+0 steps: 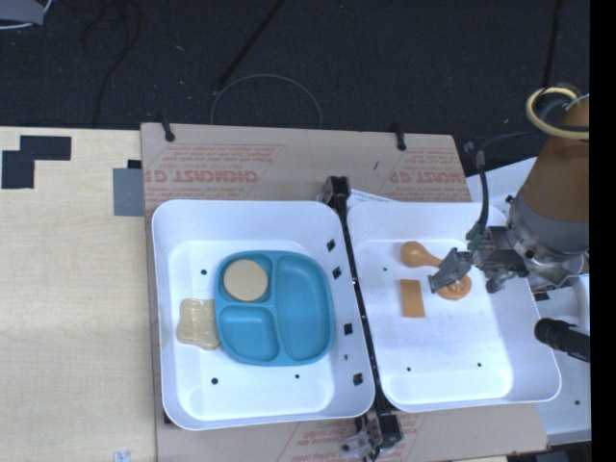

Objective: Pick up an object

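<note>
Orange spoon-like object (435,269) lies in the right bin (481,373), upper middle: small rounded knob at its left end, thin neck, wider round disc at its right end, smooth plastic look. The gripper (450,275) sits right over the disc end, its dark fingers angled down-left and touching or just above the disc; can't tell if fingers are spread or pressed together, and nothing visibly sits between them. Counted in the right bin: 2 things, the spoon-like piece plus 1 flat orange-brown rectangular block (412,298), matte, standing lengthwise just below-left of the disc, apart from it. Left bin (183,393) holds 3 things: 1 blue divided plate (289,327), glossy plastic w/ rounded corners and 3 compartments; 1 round tan disc (244,280), flat and cracker-like, in the plate's upper-left compartment; 1 pale yellowish lumpy piece (197,323), rough texture, roughly squarish, on the bin floor touching the plate's left edge. Both bins are shallow, white, smooth, rounded corners, side by side w/ a black clip strip between them, resting on a brown cardboard sheet (289,166) printed w/ red lettering. That sheet lies on a light wood-grain table (67,316). Arm (568,176) comes in from the right, orange band above grey wrist.
</note>
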`<state>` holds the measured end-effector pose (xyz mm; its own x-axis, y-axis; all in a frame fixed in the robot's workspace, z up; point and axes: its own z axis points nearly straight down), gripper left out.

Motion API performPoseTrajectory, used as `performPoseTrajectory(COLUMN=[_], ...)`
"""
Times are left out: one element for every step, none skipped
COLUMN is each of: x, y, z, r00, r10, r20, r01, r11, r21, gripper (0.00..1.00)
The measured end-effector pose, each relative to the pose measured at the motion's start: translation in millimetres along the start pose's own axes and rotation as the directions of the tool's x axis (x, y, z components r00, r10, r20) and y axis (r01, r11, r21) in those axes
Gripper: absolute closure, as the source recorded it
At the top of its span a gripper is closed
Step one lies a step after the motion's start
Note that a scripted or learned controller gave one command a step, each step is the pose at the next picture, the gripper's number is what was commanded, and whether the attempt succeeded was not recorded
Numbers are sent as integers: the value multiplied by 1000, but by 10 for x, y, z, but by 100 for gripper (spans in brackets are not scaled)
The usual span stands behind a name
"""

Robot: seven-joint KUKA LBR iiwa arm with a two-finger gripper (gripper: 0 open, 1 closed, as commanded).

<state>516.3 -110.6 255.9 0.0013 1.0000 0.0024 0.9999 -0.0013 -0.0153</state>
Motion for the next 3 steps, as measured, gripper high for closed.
performPoseTrajectory(x=[-2,56,65], y=[19,17,101], z=[-63,575,1164], r00=[1000,1000,1000], r10=[-2,-2,-1], r20=[1,0,0], r01=[2,2,1], r11=[1000,1000,1000], r21=[-11,-5,-6], gripper=[0,0,0])
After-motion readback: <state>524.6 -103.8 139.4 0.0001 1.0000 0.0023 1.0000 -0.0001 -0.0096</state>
